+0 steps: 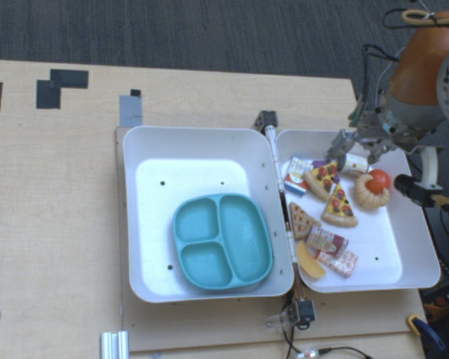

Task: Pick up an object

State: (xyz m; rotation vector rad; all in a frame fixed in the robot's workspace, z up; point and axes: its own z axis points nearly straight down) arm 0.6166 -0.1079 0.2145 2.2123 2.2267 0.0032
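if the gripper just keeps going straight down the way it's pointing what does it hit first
Most likely the pizza slice just below the gripper in the right bin, though depth is hard to judge from this slanted view.

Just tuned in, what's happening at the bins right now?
The arm reaches in from the right, with its gripper low over the far end of the right bin. That bin holds a pile of toy food: pizza slices, a tomato and small packets. Nothing is visibly between the gripper's fingers. The left bin holds a blue divided plate.
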